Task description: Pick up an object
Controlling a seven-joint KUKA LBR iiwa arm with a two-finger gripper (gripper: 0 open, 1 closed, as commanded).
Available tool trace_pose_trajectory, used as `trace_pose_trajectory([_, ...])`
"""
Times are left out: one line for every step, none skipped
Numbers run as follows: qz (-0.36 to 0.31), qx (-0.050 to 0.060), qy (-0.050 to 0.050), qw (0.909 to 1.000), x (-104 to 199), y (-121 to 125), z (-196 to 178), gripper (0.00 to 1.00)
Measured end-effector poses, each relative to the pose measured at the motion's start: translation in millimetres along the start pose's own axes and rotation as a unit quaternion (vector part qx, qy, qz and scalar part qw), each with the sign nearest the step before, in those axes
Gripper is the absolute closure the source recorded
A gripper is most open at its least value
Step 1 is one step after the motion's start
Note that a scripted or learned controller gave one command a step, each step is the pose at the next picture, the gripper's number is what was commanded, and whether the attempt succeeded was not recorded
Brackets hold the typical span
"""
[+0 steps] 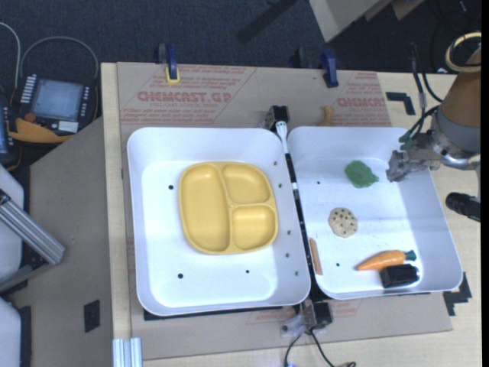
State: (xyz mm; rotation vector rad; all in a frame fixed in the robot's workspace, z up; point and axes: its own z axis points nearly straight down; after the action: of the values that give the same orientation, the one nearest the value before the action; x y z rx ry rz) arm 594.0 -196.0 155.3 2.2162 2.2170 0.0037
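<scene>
- While you look down on the worktop (114, 205), you see two white bins side by side: the left bin (153, 205) and the right bin (428, 220).
- You find the arm (462, 109) coming in from the right, its claw (399, 167) low over the right bin's upper right part.
- You cannot tell how the claw stands; its tip is small and dark against the white wall, and nothing is visibly gripped in it.
- You see a green piece (361, 174) just beside the claw, to its left, lying on the bin floor; whether the two touch, you cannot tell.
- You see a cookie (343, 222) near the middle of the right bin, below the green piece and apart from it.
- You see a carrot (382, 260) lying near the right bin's front edge, its green top pointing right.
- You see a black block (399, 276) just below the carrot, close enough that they seem to touch.
- You see a yellow tray (228, 206) with three compartments lying flat in the middle of the left bin.
- You see a thin brown stick (315, 255) lying along the right bin's left rim, next to the seam between the bins.
</scene>
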Motion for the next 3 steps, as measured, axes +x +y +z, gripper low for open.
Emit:
trace_pose_trajectory([-0.001,0.000,0.000,1.0000,3.3,11.5,-52.1,1.00])
trace_pose_trajectory([0.000,-0.001,0.000,1.0000,2.8,13.4,-106.6,1.00])
trace_pose_trajectory([-0.002,0.001,0.001,1.0000,53.0,24.7,-111.6,1.00])
